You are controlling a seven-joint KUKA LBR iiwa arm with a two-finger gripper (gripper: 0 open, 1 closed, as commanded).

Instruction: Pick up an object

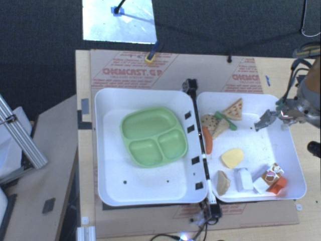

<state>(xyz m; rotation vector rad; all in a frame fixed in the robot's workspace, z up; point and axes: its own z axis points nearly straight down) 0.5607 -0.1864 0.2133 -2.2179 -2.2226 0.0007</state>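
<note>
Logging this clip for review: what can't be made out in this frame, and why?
- Arm: cut off by the camera view's right edge past the wrist.
- Gripper, above the right bin: fingers too small and blurred to read.
- Carton: label too small to read.
- Carrot: lies along the bins' shared divider, left side partly hidden.
- Pale items near the front wall: too blurred to identify.
</note>
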